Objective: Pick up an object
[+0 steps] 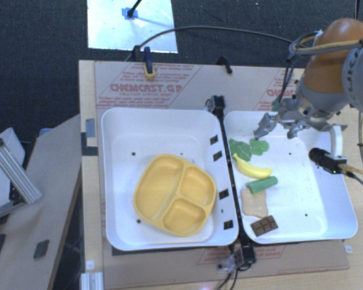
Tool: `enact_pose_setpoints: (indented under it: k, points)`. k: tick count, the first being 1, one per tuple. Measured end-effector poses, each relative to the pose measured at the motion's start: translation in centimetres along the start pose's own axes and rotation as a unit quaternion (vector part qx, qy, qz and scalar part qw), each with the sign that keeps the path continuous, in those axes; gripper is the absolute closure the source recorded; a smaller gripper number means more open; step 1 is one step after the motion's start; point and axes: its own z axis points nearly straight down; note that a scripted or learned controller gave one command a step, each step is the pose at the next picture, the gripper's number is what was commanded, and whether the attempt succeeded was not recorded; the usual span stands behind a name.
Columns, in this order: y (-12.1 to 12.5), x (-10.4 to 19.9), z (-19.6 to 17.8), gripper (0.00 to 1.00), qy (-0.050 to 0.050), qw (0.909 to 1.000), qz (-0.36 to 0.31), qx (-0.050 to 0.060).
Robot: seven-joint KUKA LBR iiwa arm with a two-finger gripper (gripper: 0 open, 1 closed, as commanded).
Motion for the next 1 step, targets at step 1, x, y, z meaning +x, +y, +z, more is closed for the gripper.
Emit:
enact_pose_setpoints:
  k: [1]
  points:
    - [0.28, 0.01, -0.69, 0.0, -0.001, 1.0, -0.001, -0.006]
